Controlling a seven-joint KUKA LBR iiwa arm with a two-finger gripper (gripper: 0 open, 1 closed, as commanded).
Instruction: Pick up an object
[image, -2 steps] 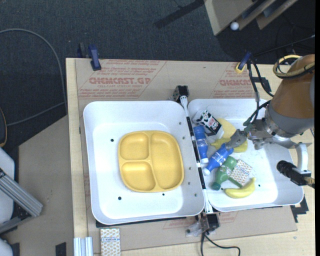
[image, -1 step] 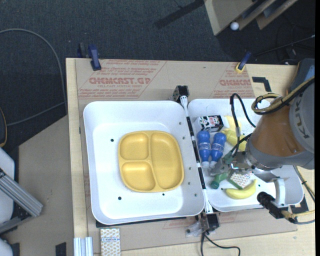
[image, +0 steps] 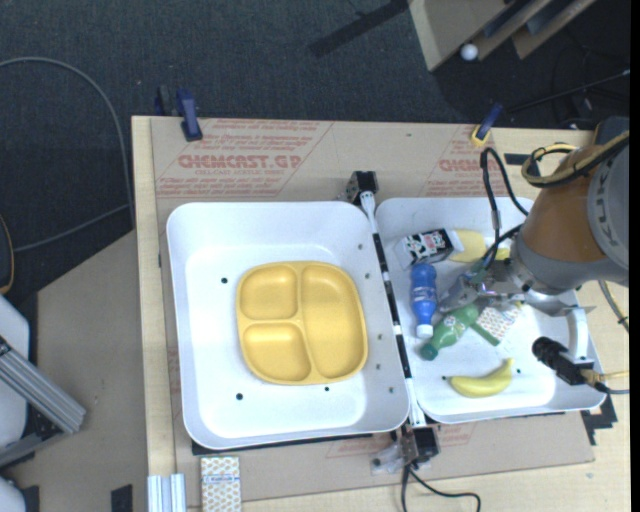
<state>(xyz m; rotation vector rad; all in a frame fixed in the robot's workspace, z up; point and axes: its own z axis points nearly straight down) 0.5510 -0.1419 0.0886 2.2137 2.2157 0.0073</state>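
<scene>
The right bin (image: 527, 397) holds several objects. A blue bottle (image: 424, 292) lies near its left wall, and a green bottle (image: 446, 333) lies slantwise just below it. A banana (image: 482, 381) rests near the bin's front edge. At the back are a small black-and-white carton (image: 428, 243) and a yellow object (image: 468, 243). A checked packet (image: 501, 320) lies beside the green bottle. My gripper (image: 478, 292) is low in this bin, right above the green bottle's upper end and next to the blue bottle. Nothing shows as lifted.
The left bin (image: 200, 330) holds a yellow divided plate (image: 300, 322) at its middle. The arm's grey and orange body (image: 565, 235) covers the right bin's right side. Blue clamps (image: 187, 113) grip the board's back edge.
</scene>
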